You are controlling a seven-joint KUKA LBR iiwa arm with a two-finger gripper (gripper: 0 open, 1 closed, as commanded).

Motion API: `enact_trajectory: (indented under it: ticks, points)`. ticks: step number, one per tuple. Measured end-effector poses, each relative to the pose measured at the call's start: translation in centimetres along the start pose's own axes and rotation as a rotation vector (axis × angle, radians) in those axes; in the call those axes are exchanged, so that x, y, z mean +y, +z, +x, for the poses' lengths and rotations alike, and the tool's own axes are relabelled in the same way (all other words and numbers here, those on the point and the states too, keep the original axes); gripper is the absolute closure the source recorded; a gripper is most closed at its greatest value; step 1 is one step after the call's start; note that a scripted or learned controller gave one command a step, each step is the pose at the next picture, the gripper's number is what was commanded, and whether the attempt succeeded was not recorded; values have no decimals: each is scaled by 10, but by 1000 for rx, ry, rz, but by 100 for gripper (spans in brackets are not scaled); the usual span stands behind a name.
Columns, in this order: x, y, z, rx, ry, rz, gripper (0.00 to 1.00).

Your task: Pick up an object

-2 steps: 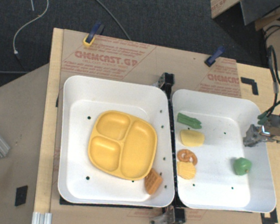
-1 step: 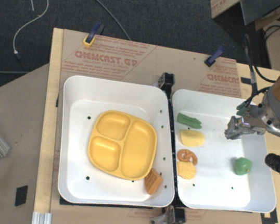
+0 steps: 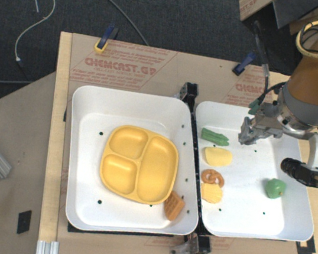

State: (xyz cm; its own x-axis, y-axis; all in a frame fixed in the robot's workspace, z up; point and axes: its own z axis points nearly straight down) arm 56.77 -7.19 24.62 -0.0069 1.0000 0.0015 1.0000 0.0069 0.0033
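The gripper (image 3: 249,137) hangs near the right bin's (image 3: 286,230) far edge, just beside the green pod (image 3: 215,137) (probably its target, ungrasped), grip state indiscernible; this looks like the approach, calling next for a leftward descent.

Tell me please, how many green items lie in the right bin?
2. A long green vegetable lies near the right bin's left wall, beside the gripper. A small round green item lies towards the right side. The arm may hide others.
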Motion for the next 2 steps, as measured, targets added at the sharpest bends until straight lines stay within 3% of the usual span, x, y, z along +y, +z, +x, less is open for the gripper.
enact_trajectory:
  ticks: [1, 2]
  points:
    - [32, 3, 54, 0, 0, 0, 100]
    - [49, 1, 99, 1, 1, 1, 100]
